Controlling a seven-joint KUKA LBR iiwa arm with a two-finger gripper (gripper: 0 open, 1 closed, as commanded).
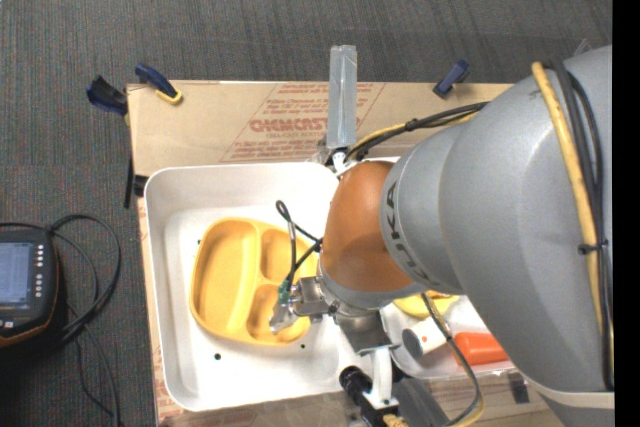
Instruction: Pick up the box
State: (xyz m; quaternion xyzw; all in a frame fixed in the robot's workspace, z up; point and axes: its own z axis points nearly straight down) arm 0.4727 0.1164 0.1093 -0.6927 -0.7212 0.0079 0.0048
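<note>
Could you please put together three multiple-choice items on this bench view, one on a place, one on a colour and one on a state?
1. Where does the divided tray lie?
A. in the left white bin
B. on the carpet
C. on the cardboard sheet

2. What colour is the divided tray?
A. blue
B. yellow
C. green

3. How does the gripper stand to the tray?
A. far off, over the carpet
B. over the tray's right part, inside the bin
C. beside the handheld controller

Key: 1 A, the tray rests on the floor of the left white bin. 2 B, its surface is plainly yellow. 3 B, the gripper end shows against the tray's right part, under the orange band of the arm.
</note>
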